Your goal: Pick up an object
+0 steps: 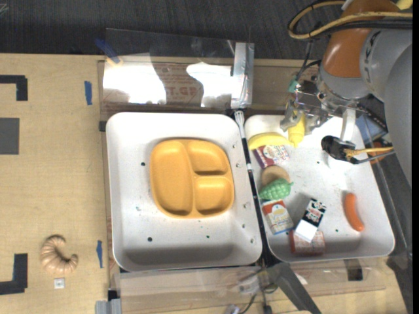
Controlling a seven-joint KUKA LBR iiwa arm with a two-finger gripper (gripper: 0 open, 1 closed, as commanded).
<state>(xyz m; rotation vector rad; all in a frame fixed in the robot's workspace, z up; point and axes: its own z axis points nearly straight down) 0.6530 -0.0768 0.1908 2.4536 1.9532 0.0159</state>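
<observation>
two white bins [124, 175]; one orange divided tray [192, 176]; one croissant [57, 254] outside.

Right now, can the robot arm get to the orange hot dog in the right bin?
Probably yes. The hot dog lies alone on bare bin floor near the right bin edge, nothing on top of it, and the end effector hangs over the same bin's far end.

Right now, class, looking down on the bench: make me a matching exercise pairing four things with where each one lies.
Things:
1. yellow divided tray
2. orange sausage-shaped toy
3. croissant
4. green bumpy toy

Places:
A. on the bench, outside both bins
B. right bin, near its right wall
C. middle of the left bin
D. right bin, near its left wall

Pairs: 1-C, 2-B, 3-A, 4-D
</observation>
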